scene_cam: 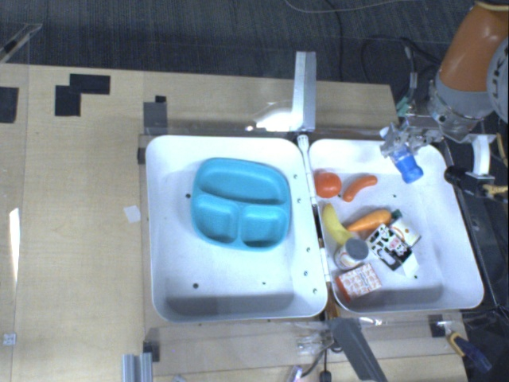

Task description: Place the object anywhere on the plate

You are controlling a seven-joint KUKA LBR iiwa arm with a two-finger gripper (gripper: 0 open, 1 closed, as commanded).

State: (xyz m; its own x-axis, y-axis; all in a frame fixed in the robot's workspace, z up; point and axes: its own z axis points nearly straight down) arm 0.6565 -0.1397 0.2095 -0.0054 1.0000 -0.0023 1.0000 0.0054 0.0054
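Hand [404, 151] looks clamped on a small blue object [409, 168] hanging just under it, so carrying's the step, next swinging well across to the blue plate [238, 201].

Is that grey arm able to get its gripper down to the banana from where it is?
Probably yes: the banana lies uncovered from above, though carrot and tomato crowd it. The gripper hovers nearby.

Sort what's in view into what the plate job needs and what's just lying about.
For the job:
blue divided plate
pincer
small blue object at its tip, grip unclear

Lying about:
tomato
sausage
carrot
banana
can
red patterned box
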